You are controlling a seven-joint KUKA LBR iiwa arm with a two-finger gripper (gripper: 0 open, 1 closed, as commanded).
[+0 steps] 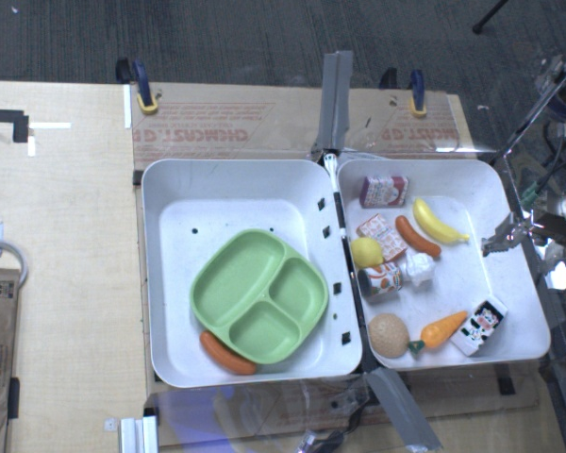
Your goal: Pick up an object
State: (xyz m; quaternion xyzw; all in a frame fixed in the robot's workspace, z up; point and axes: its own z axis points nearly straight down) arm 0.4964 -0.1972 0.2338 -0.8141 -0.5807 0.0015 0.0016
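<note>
The right bin (509,347) holds several small items. A red can (384,192) lies at the back, with a yellow banana (440,223) and an orange sausage (418,236) beside it. A lemon (366,251), two small cartons (383,235) (382,278) and a white lump (418,268) crowd the middle left. At the front sit a round tan ball (389,334), a carrot (441,329) and a black-and-white milk carton (478,327).
The left bin (170,206) holds a green divided plate (259,295) with an orange sausage (228,353) tucked at its front edge. A metal bracket (509,238) juts over the right bin's right rim, with cables and stands behind it. Cardboard (226,121) lies behind the bins.
</note>
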